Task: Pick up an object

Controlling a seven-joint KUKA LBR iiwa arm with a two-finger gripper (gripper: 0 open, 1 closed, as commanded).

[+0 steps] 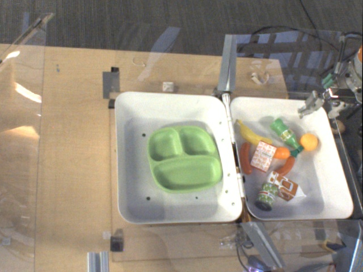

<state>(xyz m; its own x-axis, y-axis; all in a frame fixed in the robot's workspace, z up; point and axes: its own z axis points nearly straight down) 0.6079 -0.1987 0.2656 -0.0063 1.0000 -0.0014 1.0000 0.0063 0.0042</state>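
Note:
The right bin (334, 197) holds several small items. Among them are a yellow banana (251, 133), a green bottle (282, 130), an orange ball (309, 142), a red and white box (263, 155), a brown carton (285, 187) and a small green can (266, 196). My gripper (319, 107) hangs over the bin's far right corner, above and to the right of the orange ball. It is open, with nothing between its fingers, and touches none of the items.
A green divided plate (184, 158) lies in the left bin (130, 203). A metal divider (228, 67) runs back from where the bins meet. Cables and a dark frame (283, 44) sit behind the right bin.

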